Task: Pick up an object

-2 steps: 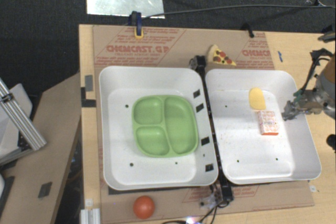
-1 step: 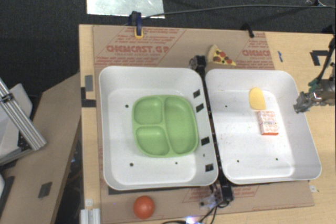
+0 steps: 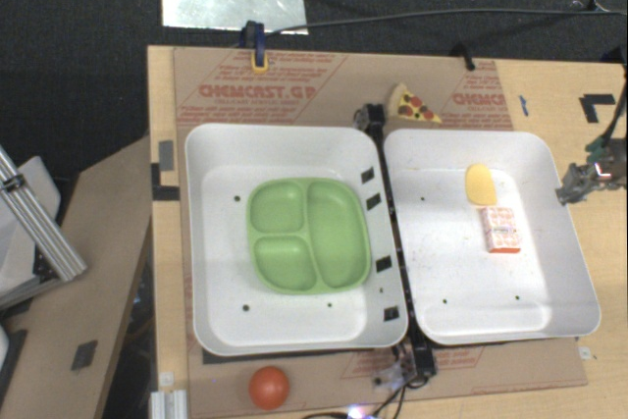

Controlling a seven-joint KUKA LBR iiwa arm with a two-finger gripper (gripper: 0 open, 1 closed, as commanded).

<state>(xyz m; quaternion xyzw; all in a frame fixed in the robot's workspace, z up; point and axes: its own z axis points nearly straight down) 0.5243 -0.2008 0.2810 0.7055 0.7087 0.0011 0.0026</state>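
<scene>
- Resting in the right bin (image 3: 549, 314) toward its 12 o'clock side, a yellow object (image 3: 480, 183) touches or nearly touches a small white-and-red box (image 3: 501, 230) at its 5 o'clock.
- The gripper (image 3: 587, 174) hangs at the bin's 3 o'clock rim, outside the wall; whether it is spread or pressed together cannot be told.
- A green divided plate (image 3: 308, 235) lies centred in the left bin (image 3: 221, 309).
- Open white floor lies around the two objects toward 6 and 9 o'clock.
- Outside the bins: a pizza-slice toy (image 3: 414, 105) at 12 o'clock, an orange ball (image 3: 268, 387) at 6 o'clock.
</scene>
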